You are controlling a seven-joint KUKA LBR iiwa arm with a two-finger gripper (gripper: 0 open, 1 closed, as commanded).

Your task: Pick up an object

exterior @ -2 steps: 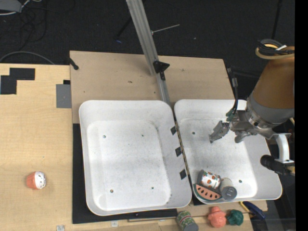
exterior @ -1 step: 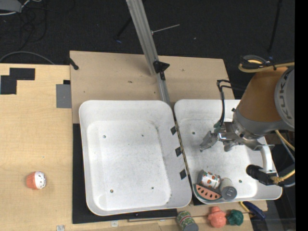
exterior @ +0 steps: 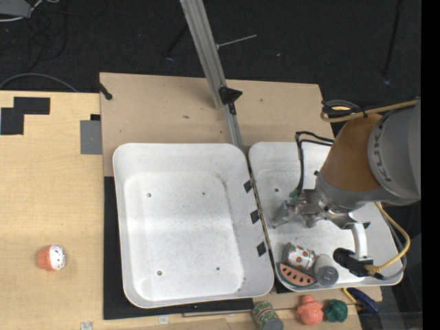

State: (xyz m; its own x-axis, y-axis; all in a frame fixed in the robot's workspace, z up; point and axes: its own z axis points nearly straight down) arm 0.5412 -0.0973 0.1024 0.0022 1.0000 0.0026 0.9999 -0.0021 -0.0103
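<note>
Objects, a red-patterned can and watermelon slice, lie at lower right of the right bin; gripper hangs above-left, grip state unreadable, apparently approaching, needing descent onto one.

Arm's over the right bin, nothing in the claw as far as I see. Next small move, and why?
Probably shift the claw toward the near corner of the right bin, then descend. It hangs over bare floor, while the small can, watermelon slice and grey cap cluster nearer the camera.
</note>
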